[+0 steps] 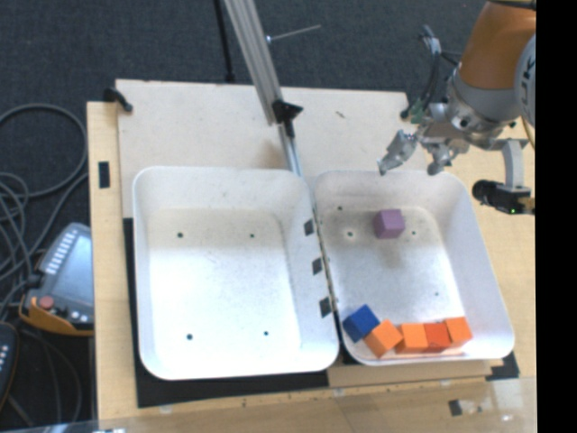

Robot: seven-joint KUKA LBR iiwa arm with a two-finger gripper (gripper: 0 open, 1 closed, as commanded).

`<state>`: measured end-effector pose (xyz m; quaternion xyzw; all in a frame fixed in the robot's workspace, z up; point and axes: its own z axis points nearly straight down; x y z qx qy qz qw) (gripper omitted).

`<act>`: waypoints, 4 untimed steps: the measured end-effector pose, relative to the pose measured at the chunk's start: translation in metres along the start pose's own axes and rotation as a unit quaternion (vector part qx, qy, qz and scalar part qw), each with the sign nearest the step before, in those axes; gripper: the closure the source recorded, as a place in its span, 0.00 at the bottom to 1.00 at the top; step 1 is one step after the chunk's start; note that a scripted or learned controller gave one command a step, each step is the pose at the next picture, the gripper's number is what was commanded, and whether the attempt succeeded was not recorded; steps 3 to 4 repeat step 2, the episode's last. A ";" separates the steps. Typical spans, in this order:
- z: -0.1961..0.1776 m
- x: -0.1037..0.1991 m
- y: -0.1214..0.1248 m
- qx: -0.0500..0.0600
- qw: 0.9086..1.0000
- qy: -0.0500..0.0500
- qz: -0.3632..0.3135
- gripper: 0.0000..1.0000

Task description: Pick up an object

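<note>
Here the gripper [416, 156] hangs spread and empty above the right bin [478, 242], well apart from the purple cube [389, 223].

Arm [499, 43] cut off by the top edge above its orange band; handheld controller [65, 273], left of the left bin [149, 269], blurred.

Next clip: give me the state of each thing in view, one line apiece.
Gripper: open, holding nothing, above the far rim of the right bin.
Purple block: resting alone in the far half of the right bin.
Blue block: at the near wall, beside the orange ones.
Orange blocks: in a row along the near wall.
Left bin: no blocks seen inside.
</note>
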<state>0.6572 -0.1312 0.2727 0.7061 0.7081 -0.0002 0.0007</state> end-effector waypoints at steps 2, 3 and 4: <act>0.174 0.007 0.013 -0.003 1.000 0.001 -0.002 0.00; 0.174 0.007 0.013 -0.003 1.000 0.001 -0.002 0.00; 0.174 0.007 0.013 -0.003 1.000 0.001 -0.002 0.00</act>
